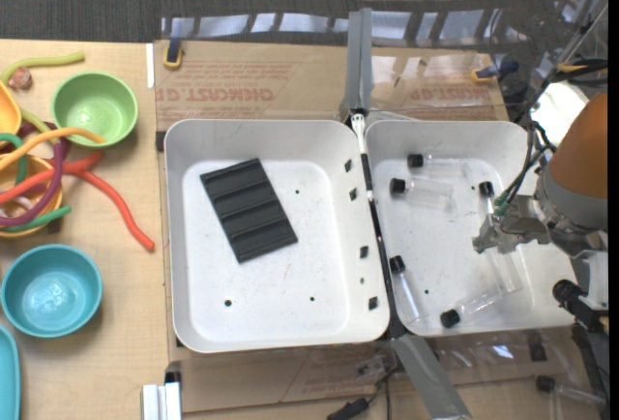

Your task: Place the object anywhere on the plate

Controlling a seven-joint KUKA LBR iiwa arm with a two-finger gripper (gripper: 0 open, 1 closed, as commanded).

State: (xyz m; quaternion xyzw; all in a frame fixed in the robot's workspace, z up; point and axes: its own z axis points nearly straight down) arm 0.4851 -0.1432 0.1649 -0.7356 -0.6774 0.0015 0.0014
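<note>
A cardboard-lined bench (290, 79) carries two shallow white bins. The left bin (184, 244) holds a black ridged rectangular plate (249, 209), lying flat, its long axis running from upper left to lower right. The right bin (440, 133) holds several clear plastic tubes with black caps: one (432, 163) near the top, another (418, 190) just below it, one (404, 290) along the left wall, one (474, 308) near the bottom edge pointing up to the right. The gripper (495, 236) hangs over the right bin's right side beside a tube (507, 271); I cannot tell how its jaws stand. Left of the bins, on pale wood, sit a green bowl (94, 108), a teal bowl (50, 290) and coloured rubbery strands (106, 191).
</note>
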